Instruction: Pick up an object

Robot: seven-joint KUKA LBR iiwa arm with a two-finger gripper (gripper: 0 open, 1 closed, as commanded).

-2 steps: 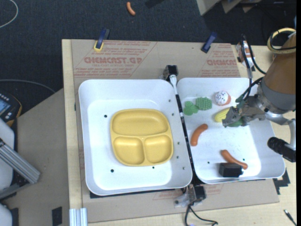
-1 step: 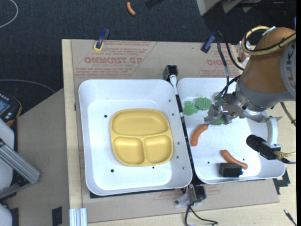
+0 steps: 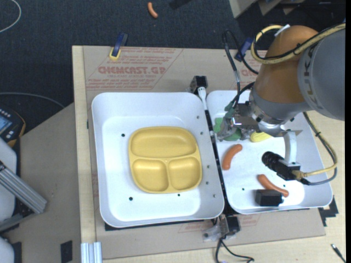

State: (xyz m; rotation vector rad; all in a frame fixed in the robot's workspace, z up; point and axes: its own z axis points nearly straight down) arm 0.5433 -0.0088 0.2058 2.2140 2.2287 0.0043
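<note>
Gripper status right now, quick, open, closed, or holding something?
Gripper: cannot be told; it sits low over the right bin near a green object.

A robotics lab: 2 white bins [image 3: 104, 147] on a cardboard-topped bench [image 3: 137, 70], cables [image 3: 318, 171], dark carpet [image 3: 66, 10].

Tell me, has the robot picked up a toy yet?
Not yet, it seems. Done: the arm has reached over the right bin, and its pincer is low by a green thing. In hand: nothing I can see. Left: grabbing and lifting something. Two sausages lie loose, and the yellow tray sits in the left bin.
</note>
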